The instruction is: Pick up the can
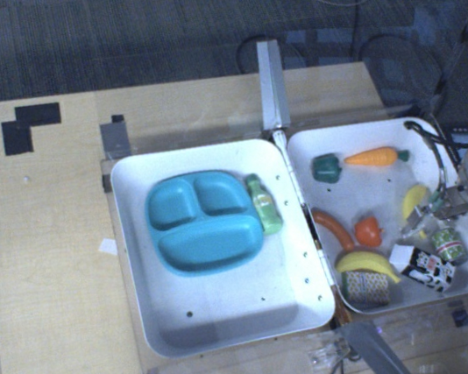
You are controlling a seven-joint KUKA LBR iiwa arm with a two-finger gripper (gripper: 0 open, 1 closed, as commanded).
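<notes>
Just under the pincer [438, 211] sits a green-and-white can [447, 245]; beside that lies a black-and-white patterned pack [427, 269]. Left of the pincer: a yellow banana [367, 263], a red tomato [368, 231], an orange carrot [371, 159]. Far left, a blue plate [203, 222] on a pale wooden surface [53, 274].

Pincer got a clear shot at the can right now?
Probably yes. The pincer hangs just above the can in the right bin; a black-and-white carton crowds its left side.

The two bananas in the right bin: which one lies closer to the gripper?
The smaller banana by the bin's right wall, just left of the gripper. The larger banana lies farther left, near the front wall.
</notes>
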